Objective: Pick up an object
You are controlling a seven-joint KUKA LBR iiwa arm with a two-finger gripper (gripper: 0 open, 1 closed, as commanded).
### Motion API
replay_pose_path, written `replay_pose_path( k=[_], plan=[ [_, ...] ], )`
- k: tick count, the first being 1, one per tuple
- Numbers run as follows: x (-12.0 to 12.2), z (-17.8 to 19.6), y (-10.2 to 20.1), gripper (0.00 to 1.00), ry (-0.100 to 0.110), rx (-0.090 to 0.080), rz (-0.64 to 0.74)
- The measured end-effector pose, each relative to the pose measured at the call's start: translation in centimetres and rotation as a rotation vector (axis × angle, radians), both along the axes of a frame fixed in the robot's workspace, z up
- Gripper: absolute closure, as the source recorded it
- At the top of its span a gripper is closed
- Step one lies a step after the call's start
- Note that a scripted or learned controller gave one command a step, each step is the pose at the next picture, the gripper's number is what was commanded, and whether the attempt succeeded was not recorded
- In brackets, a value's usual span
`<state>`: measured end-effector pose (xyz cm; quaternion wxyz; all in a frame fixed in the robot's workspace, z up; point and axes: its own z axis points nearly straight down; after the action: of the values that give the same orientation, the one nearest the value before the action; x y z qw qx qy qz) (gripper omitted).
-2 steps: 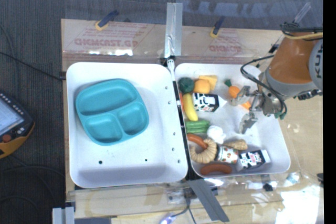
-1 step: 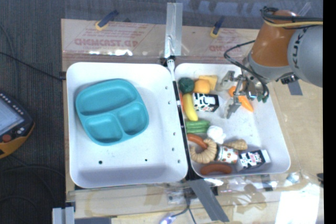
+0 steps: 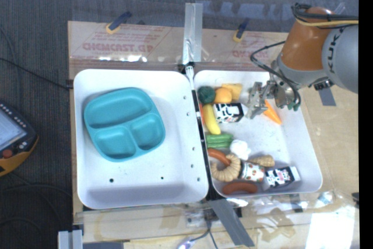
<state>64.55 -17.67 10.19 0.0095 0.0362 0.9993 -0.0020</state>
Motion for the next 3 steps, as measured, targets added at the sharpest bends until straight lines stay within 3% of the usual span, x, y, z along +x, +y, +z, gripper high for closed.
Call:
replay_pose_path(
  k=[1, 2, 3],
  plan=[
    [0.7, 10.6, 1.9, 1.00, 0.013, 0.006, -0.165],
    [-4.0, 1.4, -4.7, 1.00, 0.018, 0.002, 0.234],
    [-4.0, 1.5, -4.7, 0.00, 0.017, 0.002, 0.234]
  ],
)
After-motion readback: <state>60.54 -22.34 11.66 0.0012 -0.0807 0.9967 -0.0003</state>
